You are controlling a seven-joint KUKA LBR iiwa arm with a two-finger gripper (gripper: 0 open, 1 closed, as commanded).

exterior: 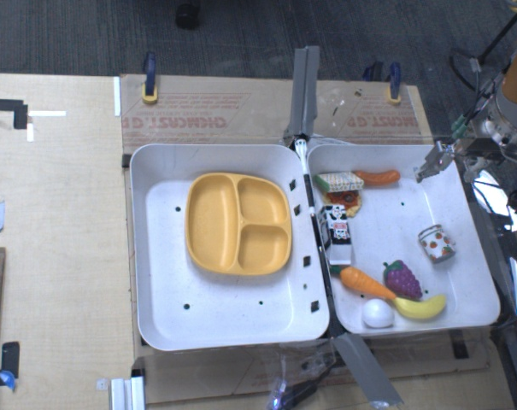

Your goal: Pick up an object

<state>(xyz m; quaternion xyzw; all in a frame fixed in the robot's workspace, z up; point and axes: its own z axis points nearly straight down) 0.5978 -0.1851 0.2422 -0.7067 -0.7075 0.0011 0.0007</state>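
— Egg (378, 313) and banana (422, 307) up front, touching, with grapes (401, 278) and carrot (361, 281) squeezed right beside. Easy to bump?
— Yes. Could grab two at once, or knock one away and come up with nothing.
— And tool (431, 162)?
— Up over far right corner of right bin (395, 220), not touching any toy. Open or shut? Can't tell.
— Closest toys?
— Sausage (377, 178) and little can (437, 243), each with room around. Round, though. Might roll or slip out. Might also hit bin wall if too near edge.
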